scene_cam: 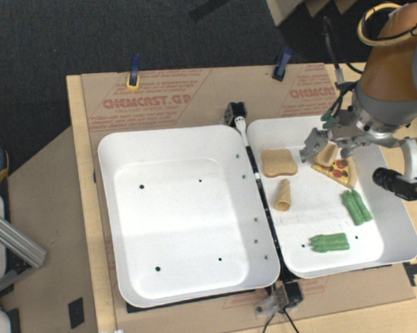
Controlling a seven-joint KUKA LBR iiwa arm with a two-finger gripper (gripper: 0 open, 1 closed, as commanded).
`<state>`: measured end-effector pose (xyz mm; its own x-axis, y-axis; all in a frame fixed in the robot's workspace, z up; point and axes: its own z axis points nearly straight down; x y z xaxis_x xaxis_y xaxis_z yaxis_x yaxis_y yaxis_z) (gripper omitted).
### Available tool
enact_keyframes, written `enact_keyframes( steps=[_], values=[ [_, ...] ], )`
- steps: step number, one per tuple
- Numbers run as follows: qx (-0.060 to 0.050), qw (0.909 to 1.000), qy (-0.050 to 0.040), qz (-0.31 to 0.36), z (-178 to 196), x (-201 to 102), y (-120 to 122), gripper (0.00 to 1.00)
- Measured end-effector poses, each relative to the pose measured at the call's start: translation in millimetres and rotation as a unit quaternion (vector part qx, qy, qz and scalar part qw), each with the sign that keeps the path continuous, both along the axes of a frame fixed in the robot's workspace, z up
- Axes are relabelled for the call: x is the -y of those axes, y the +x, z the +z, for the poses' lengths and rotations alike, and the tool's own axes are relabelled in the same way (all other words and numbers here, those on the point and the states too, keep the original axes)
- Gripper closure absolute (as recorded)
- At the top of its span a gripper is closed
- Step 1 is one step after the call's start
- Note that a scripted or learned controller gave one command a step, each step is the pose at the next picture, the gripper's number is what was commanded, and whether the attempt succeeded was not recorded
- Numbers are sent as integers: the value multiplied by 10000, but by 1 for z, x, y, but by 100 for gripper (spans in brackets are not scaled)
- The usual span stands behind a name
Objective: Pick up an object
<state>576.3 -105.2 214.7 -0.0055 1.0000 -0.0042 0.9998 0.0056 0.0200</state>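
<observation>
Likely target: the pizza slice, toy food, in the right bin, toward its far right part. It lies flat, tip pointing to the near right, crust end tucked under the hand. The hand sits directly over that crust end, low, at or close to contact; the grey and orange arm comes in from the right edge of the desk. Finger state: cannot tell, the wrist body and the slant of the view cover the tips. Nothing visibly sits between them, so I would not call this a grasp.

Other things in the same bin:
- bread slice, tan, near the far left part, close to the divide between bins, just left of the hand
- small tan cone-like piece, just nearer than the bread, along the left wall; identity unclear
- green vegetable piece, near the right wall, just beyond the pizza tip
- second green piece, toward the near edge, centre

All lie loose and apart from one another, looks like a scatter for random picks. The left bin is beside it, the two rims touching along the middle.

Judgement: approach or grasp attempt on the pizza slice, lift not yet done. Risk: a flat thin slice on a flat floor gives the fingers little to catch; the bread is near enough to get nudged.

Cut off: upper arm runs out of the right edge. A black fitting beside the wrist overlaps the bin's right rim.
</observation>
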Motion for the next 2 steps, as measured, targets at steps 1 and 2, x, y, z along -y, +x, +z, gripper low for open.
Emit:
enact_keyframes(
  steps=[1, 2],
  values=[
    [-81, 10000, -1, -59, 21, 62, -39, 0],
    [-151, 9999, 41, -3, -118, -8, -37, 0]
  ],
)
